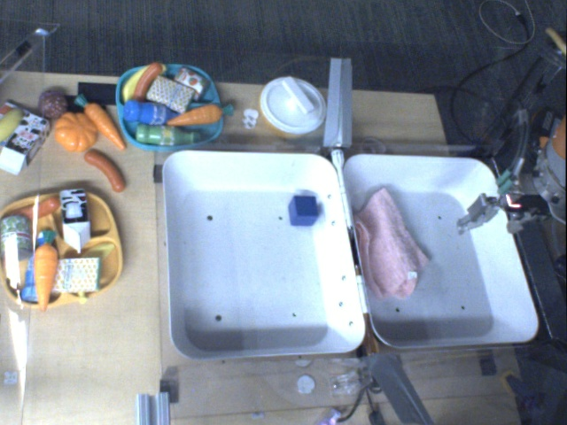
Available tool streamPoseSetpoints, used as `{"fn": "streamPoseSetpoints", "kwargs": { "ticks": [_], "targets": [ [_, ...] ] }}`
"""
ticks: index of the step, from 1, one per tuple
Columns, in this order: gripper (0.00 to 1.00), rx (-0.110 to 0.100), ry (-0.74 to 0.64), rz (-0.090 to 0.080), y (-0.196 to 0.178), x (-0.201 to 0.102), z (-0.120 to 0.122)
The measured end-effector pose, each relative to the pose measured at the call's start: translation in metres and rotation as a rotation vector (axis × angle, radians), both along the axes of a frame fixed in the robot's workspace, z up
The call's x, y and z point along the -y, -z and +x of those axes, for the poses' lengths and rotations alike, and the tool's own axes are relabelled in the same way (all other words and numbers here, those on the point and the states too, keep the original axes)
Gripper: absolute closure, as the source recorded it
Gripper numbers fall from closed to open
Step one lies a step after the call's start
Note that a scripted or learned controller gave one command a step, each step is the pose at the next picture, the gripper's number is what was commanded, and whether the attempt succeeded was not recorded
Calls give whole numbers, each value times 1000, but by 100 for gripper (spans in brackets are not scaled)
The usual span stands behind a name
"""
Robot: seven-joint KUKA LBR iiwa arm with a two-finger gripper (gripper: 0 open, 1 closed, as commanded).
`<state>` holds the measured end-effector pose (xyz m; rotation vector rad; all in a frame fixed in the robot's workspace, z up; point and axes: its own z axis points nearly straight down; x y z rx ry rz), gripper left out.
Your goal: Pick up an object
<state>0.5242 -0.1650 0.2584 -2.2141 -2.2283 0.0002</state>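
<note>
So the two white bins sit side by side on a light wood tabletop (pixel 133 326), and I'll use the left bin (pixel 257 335) as the anchor. Nearest the camera, just below its front edge, there's some metal bracket hardware and a small round washer-looking thing (pixel 306 383) on the wood. Inside the left bin there's just a small blue cube (pixel 304 209), up toward its back right part. Right next door, the right bin (pixel 461 326) has a pink folded cloth (pixel 388 242) lying along its left side, close to the seam between the bins. The end effector (pixel 474 212) hangs over the right bin's right side, well apart from the cloth, nothing in it; can't tell if it's spread or pressed together. Left of the left bin is a yellow tray (pixel 106 246) of toy food, and behind that a loose orange pumpkin (pixel 74 131) and a carrot. Behind the left bin: a blue bowl (pixel 173 138) of toy food and a yellow container with a white lid (pixel 293 103). Beyond all that it's dark carpet (pixel 266 16) with cables off to the right.
</note>
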Motion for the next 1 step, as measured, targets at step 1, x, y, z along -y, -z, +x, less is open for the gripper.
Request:
{"fn": "streamPoseSetpoints", "kwargs": {
  "ticks": [1],
  "targets": [
    [100, 1, -5, 0, -9, -1, 2]
  ]
}}
